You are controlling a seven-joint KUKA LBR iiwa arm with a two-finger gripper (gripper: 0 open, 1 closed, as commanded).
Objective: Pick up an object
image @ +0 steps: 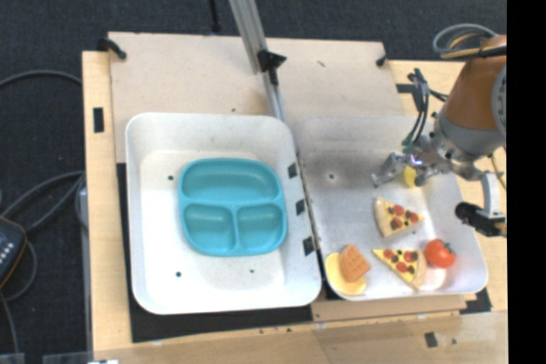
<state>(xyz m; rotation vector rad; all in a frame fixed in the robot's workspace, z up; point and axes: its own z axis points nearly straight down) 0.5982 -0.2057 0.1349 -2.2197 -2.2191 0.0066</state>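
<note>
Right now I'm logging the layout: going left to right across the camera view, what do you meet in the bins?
Blue divided tray → waffle-like toy → upper pizza slice → tomato.

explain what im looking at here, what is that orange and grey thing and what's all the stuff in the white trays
It is a robot arm, seen by one camera looking down on a bench. Its gripper is low in the right bin, by something small and yellow; whether it holds that is unclear. That bin also has toy food: two pizza slices, a tomato and a waffle-like piece. The left bin holds a blue divided tray.
</note>
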